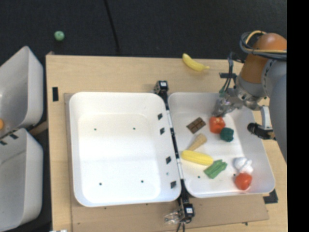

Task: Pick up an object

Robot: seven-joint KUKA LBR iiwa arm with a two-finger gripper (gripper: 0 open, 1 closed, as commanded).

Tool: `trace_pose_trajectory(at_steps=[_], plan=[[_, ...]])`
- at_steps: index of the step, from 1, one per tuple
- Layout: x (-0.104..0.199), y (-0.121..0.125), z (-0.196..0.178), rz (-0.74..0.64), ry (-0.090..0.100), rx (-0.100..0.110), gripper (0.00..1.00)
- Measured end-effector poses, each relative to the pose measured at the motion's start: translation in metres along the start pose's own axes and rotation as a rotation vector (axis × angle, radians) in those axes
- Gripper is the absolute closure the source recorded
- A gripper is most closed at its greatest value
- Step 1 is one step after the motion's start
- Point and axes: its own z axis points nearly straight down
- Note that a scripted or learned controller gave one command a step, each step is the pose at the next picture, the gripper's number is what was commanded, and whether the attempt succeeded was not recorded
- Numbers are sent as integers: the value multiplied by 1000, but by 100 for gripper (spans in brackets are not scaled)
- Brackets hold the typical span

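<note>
Carefully, I centre my claw (221, 109), whose spread I cannot tell, over the round red plastic tomato (217, 124) beneath it.

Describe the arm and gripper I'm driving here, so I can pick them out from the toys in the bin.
The arm is grey, rounded and bulky, with a bright orange band above the wrist and a dark cable looping over that band. It narrows to a small gripper of dark grey metal. A black fitting juts from the arm's lower side.
</note>
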Motion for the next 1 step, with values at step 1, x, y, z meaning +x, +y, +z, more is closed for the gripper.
trace_pose_trajectory(at_steps=[1], plan=[[-2, -4, 1, 0, -1, 2, 100]])
